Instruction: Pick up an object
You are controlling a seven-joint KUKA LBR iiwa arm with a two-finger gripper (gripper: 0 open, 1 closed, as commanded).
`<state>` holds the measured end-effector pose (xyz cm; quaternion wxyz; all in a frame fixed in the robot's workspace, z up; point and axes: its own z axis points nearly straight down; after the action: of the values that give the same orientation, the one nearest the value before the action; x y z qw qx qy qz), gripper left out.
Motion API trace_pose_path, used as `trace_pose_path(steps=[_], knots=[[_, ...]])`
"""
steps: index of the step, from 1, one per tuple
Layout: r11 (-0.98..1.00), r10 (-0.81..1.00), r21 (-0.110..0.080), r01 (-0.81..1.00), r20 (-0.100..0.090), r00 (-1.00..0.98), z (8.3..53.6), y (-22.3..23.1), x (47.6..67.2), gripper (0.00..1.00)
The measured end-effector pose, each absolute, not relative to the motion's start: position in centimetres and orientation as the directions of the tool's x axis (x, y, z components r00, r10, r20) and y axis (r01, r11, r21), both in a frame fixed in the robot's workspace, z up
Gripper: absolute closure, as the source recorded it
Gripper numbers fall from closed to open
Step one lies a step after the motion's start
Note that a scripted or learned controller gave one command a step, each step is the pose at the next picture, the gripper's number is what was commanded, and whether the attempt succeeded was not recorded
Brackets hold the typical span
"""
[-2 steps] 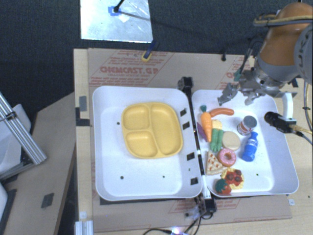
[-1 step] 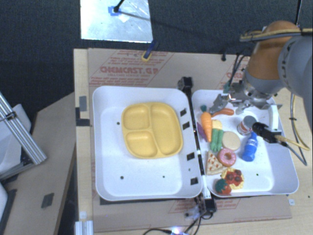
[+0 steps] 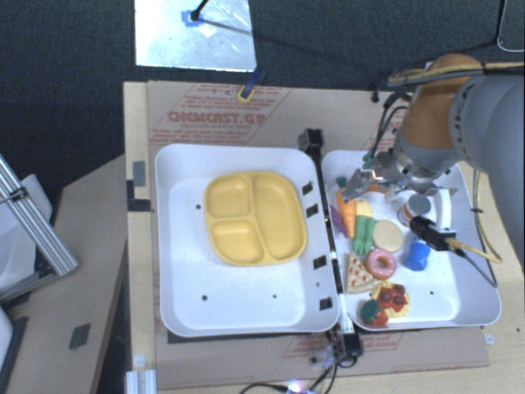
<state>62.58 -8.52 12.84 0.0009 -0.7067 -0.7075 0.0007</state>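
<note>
Overhead, two shallow white bins sit side by side on the counter, which is covered by a printed cardboard sheet. The left bin holds a yellow divided tray, lying flat near the bin's middle with its three compartments facing up.

Everything else is placed relative to that tray. To its right, across the black clips that join the two bins, the right bin carries a cluster of toy food. Nearest the tray stands an orange carrot, with a green vegetable piece just beside it. Farther from the tray lie a round cream-coloured bun, a pink frosted doughnut and a blue cup-shaped piece. Below these, toward the near edge, are a pizza slice touching the doughnut, and a red and green piece.

The grey arm with its orange band reaches down into the right bin, well right of the tray. Its gripper hangs over the far end of the toy cluster, just above the carrot. The fingers are small and blurred against the wrist hardware, so I cannot tell how far apart they stand or whether anything sits between them.
</note>
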Motion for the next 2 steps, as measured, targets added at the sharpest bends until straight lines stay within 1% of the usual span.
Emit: trace_pose_path(steps=[1, 2], knots=[[0.001, 1.0, -0.002, 1.0, 0.0, -0.001, 8.2, -8.5, 62.6, 0.0], [0.001, 1.0, 0.008, 1.0, -0.001, -0.001, 9.7, -8.5, 62.9, 1.0]])
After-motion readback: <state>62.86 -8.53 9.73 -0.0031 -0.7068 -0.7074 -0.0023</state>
